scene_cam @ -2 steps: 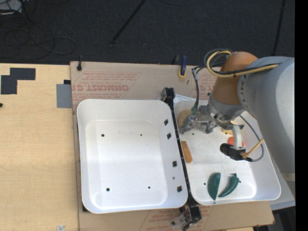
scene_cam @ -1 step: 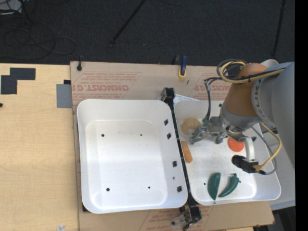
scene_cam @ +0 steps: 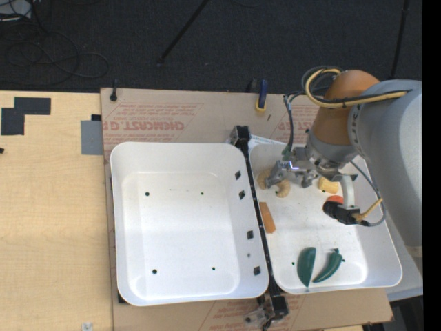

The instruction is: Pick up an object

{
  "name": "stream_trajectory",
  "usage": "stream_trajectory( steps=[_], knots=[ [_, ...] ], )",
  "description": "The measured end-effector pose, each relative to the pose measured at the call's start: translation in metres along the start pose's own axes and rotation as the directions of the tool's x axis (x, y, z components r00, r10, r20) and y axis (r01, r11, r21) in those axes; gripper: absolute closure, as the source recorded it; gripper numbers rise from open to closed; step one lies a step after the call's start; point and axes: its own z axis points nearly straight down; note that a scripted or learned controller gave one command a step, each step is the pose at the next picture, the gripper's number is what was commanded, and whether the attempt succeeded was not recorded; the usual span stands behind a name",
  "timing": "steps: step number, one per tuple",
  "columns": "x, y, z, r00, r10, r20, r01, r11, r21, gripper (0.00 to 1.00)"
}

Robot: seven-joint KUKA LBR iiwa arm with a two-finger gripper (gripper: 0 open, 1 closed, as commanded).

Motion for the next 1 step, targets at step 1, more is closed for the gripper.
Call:
stream_trajectory(
  steps=[1],
  knots=[
    [0.022,-0.002,-0.0001,1.0,0.002,0.003,-0.002,1.0,0.004,0.0]
  ],
)
